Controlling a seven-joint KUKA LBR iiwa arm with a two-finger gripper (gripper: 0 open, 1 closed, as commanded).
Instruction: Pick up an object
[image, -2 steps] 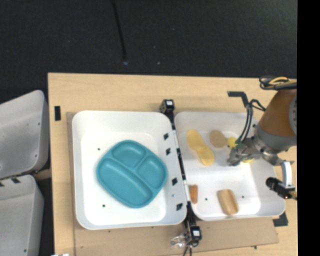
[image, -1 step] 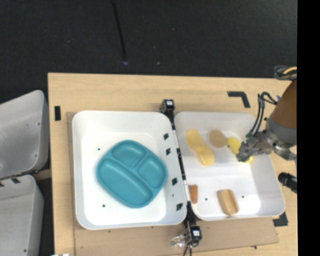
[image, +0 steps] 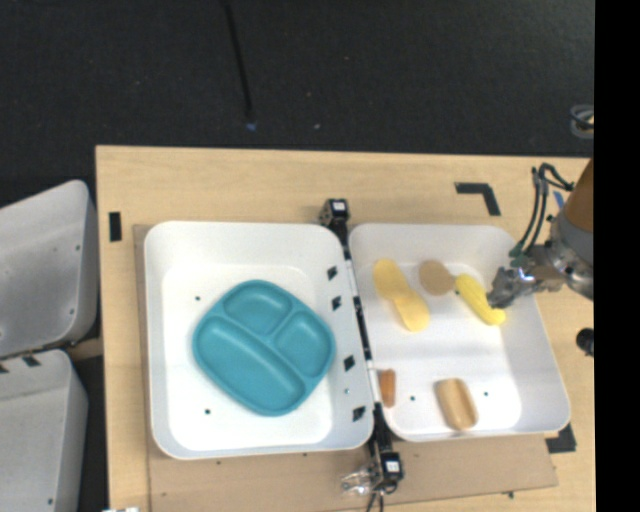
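Reaching in from the right, the claw (image: 503, 287) sits low over the right bin (image: 530, 385), at its upper right part, and its tip meets the right end of a yellow banana-shaped piece (image: 477, 299). Whether its fingers are apart or together cannot be told, nor whether the piece lies between them. Behind it the grey arm (image: 570, 255) shows near the right edge, with cables curving above it.

Other things lie in the same bin. A longer pale yellow piece (image: 401, 294) rests tilted in the upper left part. A small round tan piece (image: 435, 276) lies between it and the banana-shaped piece, near both. A tan bun-like piece (image: 457, 403) sits toward the lower middle, well apart from the claw. A small orange-brown piece (image: 386, 386) lies against the bin's left wall, low down.

In the left bin (image: 170, 420) a teal plate with compartments (image: 262, 346) lies flat near the middle. Both bins stand side by side on the light wooden table (image: 220, 185), joined along their shared edge by black clips.
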